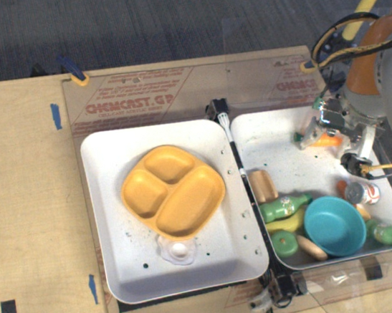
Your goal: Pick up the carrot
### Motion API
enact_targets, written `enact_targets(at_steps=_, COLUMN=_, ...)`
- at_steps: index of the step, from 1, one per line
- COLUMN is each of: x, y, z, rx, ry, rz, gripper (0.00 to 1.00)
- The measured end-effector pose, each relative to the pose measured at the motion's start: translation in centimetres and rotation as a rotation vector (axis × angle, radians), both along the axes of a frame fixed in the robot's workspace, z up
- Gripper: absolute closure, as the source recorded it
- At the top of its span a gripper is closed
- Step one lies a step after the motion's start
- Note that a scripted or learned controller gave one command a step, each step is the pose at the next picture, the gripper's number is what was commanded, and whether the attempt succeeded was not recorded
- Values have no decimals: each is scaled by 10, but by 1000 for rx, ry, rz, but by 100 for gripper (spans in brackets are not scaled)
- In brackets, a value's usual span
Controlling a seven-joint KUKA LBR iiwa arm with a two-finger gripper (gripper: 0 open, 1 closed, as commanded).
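The carrot (pixel 324 141) is a small orange piece with a green top (pixel 299 136). It lies in the upper part of the right bin (pixel 272 134), pointing left. My gripper (pixel 330 124) hangs directly over the carrot's right end, close to it or touching it. The gripper's body hides part of the carrot. The grey arm with its orange band (pixel 368 70) comes in from the right edge.
The lower right bin holds a teal bowl (pixel 334 225), a green bottle (pixel 284 208), a tan cylinder (pixel 261 185), a red and white can (pixel 364 192) and other small toy foods. In the left bin (pixel 108 200) sit a yellow divided plate (pixel 174 190) and a white egg-like piece (pixel 177 250).
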State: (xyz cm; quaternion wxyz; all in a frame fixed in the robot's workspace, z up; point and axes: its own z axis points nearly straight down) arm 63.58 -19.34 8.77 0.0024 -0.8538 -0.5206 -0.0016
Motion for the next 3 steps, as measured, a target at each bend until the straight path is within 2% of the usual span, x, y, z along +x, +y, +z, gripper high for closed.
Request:
enact_targets(at_steps=1, x=2, y=-1, z=13, rx=-7, ry=-6, rz=3, gripper=100)
enact_targets(at_steps=2, x=2, y=0, z=12, rx=-6, ry=-4, rz=3, gripper=0)
enact_targets(at_steps=3, x=-7, y=-6, z=1, rx=3, ry=-5, rz=159, gripper=0)
